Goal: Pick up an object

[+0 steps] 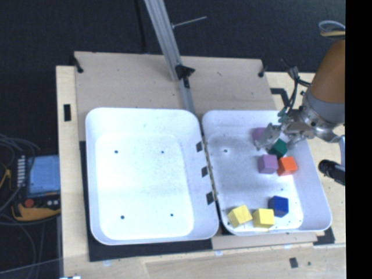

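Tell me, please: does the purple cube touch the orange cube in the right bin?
Touching. In the camera view, the purple cube and the orange cube sit side by side with their near edges meeting and no white bin floor between them.

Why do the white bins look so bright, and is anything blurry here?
Camera view: the left bin is washed out by overhead light, the floor around the bench stays dark, and the pincer over the right bin looks soft and smeared.

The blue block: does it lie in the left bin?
No, the blue block lies in the right bin, beside two yellow blocks.
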`<control>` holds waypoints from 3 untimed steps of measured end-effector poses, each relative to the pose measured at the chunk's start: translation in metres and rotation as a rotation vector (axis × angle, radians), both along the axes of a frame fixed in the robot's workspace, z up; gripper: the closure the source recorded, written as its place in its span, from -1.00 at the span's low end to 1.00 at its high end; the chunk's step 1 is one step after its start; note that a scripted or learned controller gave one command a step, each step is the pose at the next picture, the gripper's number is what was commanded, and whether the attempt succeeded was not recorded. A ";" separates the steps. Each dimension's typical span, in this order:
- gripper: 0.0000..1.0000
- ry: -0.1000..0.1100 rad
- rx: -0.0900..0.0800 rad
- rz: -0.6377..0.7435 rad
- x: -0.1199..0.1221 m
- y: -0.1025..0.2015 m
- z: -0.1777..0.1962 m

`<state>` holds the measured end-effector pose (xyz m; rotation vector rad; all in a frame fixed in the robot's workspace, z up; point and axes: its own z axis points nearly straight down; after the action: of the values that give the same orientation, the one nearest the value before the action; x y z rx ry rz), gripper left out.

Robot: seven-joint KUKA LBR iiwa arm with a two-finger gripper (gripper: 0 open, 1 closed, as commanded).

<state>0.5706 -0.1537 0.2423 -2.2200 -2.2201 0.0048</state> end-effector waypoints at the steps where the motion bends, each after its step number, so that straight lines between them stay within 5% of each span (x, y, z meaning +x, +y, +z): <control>1: -1.00 0.002 0.000 -0.001 -0.006 -0.007 -0.061; 2: -1.00 -0.006 -0.003 -0.004 0.004 -0.007 -0.106; 3: 1.00 -0.013 -0.003 -0.009 0.005 -0.008 -0.092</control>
<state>0.5759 -0.1618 0.1504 -2.2379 -2.2174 -0.0061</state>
